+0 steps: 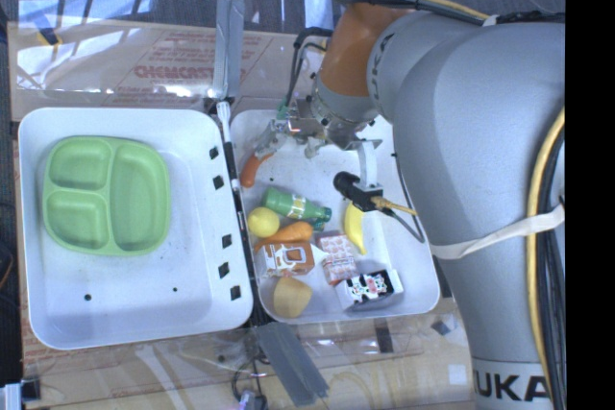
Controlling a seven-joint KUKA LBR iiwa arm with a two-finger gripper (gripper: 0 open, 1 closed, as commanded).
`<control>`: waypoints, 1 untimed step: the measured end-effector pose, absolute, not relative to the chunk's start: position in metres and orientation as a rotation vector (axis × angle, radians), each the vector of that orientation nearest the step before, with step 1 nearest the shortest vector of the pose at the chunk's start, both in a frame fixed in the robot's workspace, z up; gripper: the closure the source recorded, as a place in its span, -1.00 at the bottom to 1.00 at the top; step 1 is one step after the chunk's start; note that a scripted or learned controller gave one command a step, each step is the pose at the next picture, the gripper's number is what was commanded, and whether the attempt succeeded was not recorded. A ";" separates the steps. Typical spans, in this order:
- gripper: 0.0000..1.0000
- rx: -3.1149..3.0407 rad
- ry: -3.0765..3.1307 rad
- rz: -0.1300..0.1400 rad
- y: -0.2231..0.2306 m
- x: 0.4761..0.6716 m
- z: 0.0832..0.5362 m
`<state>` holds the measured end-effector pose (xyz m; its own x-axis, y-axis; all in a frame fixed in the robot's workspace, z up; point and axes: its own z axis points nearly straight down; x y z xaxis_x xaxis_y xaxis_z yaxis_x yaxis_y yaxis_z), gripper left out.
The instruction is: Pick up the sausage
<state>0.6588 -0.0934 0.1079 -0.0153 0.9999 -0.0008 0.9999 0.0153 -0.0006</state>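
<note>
Orange-brown sausage (250, 170) lies just left of and below the jaws (293, 132); their state is unclear.

Bright, even overhead light is washing both bins. Left bin (125, 302) is glaring near white, only faint soft shadows showing under the green plate (106, 195). Clear sheet (86, 24) at the tabletop's far left corner is throwing bluish reflections. Slight overall softness; small items in the right bin (408, 235) are looking a bit blurred.
</note>
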 end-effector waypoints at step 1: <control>-1.00 2.359 2.074 0.009 -0.091 0.660 0.099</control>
<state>0.6599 -0.0909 0.0995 0.1280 0.9918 0.0044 0.9918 -0.1280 0.0040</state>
